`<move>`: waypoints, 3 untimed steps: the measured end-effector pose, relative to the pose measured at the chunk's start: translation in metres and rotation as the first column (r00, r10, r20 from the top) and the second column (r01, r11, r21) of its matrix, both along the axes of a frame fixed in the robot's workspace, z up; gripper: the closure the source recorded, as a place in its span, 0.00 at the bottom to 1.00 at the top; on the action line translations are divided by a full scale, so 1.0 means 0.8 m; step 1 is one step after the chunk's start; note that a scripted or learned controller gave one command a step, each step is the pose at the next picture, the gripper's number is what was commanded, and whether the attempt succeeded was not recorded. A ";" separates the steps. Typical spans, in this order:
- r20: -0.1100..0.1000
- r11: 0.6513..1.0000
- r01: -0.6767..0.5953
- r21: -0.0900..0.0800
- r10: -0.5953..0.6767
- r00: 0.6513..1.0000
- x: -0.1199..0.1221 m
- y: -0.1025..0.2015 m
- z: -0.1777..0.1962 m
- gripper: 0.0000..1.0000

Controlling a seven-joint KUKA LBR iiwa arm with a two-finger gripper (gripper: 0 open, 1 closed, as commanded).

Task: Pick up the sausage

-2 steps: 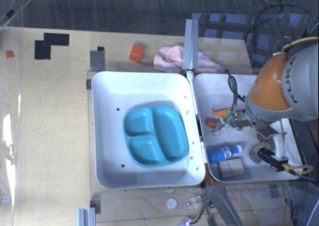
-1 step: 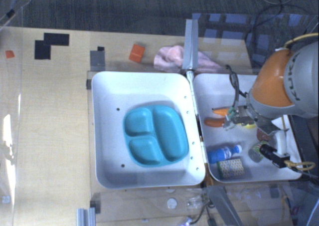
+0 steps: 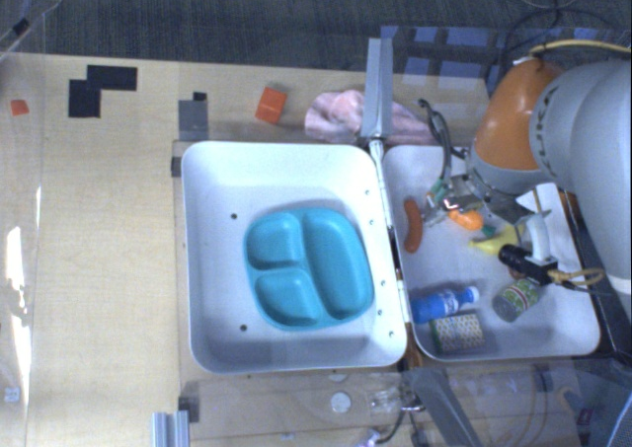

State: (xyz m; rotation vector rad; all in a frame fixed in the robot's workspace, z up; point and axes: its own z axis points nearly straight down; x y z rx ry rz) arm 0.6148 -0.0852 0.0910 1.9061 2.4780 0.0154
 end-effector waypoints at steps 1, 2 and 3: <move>-0.001 1.000 0.006 -0.006 -0.006 1.000 -0.002 -0.006 -0.001 0.00; -0.006 0.992 0.126 0.002 -0.126 0.992 0.003 0.074 0.121 0.00; -0.010 0.991 0.137 0.001 -0.137 0.991 -0.046 0.031 0.118 0.00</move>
